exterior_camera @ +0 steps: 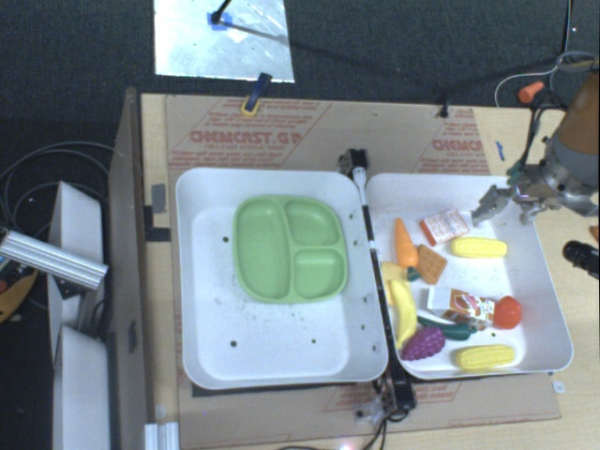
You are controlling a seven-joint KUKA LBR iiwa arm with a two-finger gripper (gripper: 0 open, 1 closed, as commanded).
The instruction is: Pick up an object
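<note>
Green divided plate (pixel 288 249) in left bin (pixel 208 345); foil sheet (pixel 223 26) on carpet; cables (pixel 37 181) at left.

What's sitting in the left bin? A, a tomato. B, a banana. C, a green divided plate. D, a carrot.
C: the green divided plate lies alone in the left bin; the food toys are all in the right bin.

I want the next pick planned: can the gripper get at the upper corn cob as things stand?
Probably yes. The gripper hangs just above the upper corn cob, which lies uncovered in the right bin, apart from its neighbours.
</note>
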